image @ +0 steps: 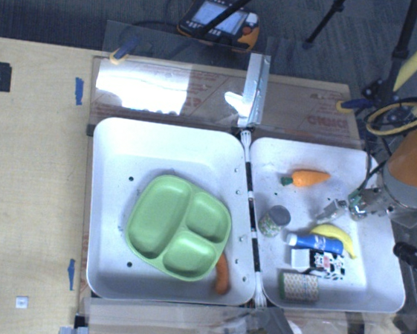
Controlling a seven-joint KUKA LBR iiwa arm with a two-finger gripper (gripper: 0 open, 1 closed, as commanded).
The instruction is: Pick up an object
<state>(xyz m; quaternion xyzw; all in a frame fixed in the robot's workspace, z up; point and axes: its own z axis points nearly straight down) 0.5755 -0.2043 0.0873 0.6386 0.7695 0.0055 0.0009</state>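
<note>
Wooden bench bearing two white bins

Green divided plate; orange carrot; yellow banana; blue-white tube; 2 white bins.

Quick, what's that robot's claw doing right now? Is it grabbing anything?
Gripper: low in the right bin, just above the banana; open or closed cannot be told.

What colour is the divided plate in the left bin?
The divided plate is light green all over, plain with no pattern, seen in the camera view.
</note>
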